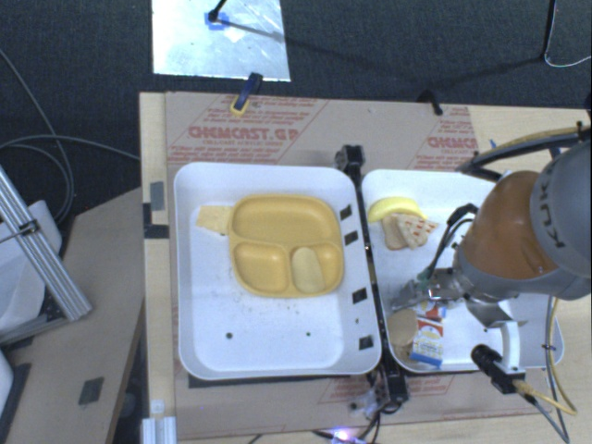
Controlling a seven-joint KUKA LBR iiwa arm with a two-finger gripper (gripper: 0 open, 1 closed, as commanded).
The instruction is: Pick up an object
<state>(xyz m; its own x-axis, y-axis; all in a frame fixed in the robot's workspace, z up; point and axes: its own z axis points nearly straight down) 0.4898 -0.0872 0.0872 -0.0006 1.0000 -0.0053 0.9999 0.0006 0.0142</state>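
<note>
While the arm (518, 239) reaches across the counter (277, 128) from its right edge, its grey body and orange band hang over the right bin (462, 185), covering most of that bin's middle and right side. My reading is that the work is at the approach stage: nothing is lifted, and the arm stands low over the clutter at the bin's near left corner.

Next in size is the left bin (199, 276), which carries a yellow divided tray (282, 243) close to its far right side, with a pale flat card (214, 218) tucked against the tray's left edge.

Smaller things lie in the right bin. A yellow rounded piece (393, 208) and a tan wedge-shaped item (409, 230) sit touching each other near its far left corner. A small carton (428, 338) in red, white and blue lies near the near left corner, with a round tan disc (401, 325) just beside it on the left.

The tool (424, 291) points toward the left wall of the right bin, just above the carton and the disc. Whether it is open or closed I cannot tell, since it is dark and partly hidden by the wrist. The next move probably calls for a straight drop onto the carton, the nearest graspable thing, keeping clear of the bin wall.

Red print on the counter's cardboard reads something like "CHEMCAST GP". The carton's print is too small to read.
</note>
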